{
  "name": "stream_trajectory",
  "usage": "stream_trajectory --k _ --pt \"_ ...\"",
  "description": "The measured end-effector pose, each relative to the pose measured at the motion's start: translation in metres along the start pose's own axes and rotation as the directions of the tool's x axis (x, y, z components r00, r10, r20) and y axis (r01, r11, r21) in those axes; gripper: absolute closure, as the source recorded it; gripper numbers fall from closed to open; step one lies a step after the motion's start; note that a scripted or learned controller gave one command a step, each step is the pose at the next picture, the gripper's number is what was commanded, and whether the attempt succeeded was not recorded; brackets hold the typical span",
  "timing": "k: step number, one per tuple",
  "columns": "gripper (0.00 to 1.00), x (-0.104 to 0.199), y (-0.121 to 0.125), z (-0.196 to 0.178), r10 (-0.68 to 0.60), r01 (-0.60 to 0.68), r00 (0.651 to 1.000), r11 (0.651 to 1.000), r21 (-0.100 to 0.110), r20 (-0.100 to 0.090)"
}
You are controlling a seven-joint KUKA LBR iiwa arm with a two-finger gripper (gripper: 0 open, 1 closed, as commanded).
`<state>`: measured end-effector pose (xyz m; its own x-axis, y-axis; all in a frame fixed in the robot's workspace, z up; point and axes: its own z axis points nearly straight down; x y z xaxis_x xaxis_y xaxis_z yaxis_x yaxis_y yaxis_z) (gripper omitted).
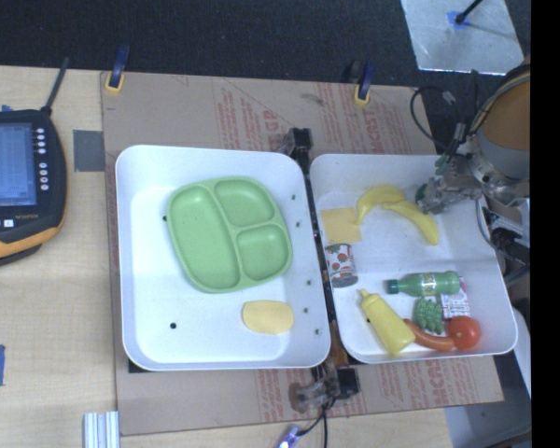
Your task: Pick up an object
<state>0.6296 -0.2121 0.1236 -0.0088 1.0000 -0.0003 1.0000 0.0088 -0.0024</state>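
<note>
- Far to my gripper's left, in the other bin (131, 250): green divided plate (231, 233) and a pale yellow disc (268, 316); both lie flat and wide, so I judge them poor picks.
- Nearer on the left, in my own bin (504, 287): yellow cheese slice (341, 224), thin and hard to pinch; small can (342, 263) on its side.
- Just left of my gripper, almost touching: banana (398, 205), the likeliest target. I judge it light, stiff plastic, smooth and curved; grasp across the narrow middle.
- My gripper (439, 192): over the bin's far right part; whether spread or closed, I cannot tell.
- Below it: green bottle (422, 284), mustard bottle (386, 321), tomato (463, 332).
</note>
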Motion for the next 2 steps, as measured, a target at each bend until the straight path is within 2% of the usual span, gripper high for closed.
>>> stream_trajectory --k 1,2 --pt "1.00 0.0006 -0.0127 -0.0147 0.007 -0.007 1.000 1.000 0.001 -0.001" --pt "0.00 0.0007 -0.0128 -0.0146 0.006 -0.006 1.000 1.000 0.001 -0.002"
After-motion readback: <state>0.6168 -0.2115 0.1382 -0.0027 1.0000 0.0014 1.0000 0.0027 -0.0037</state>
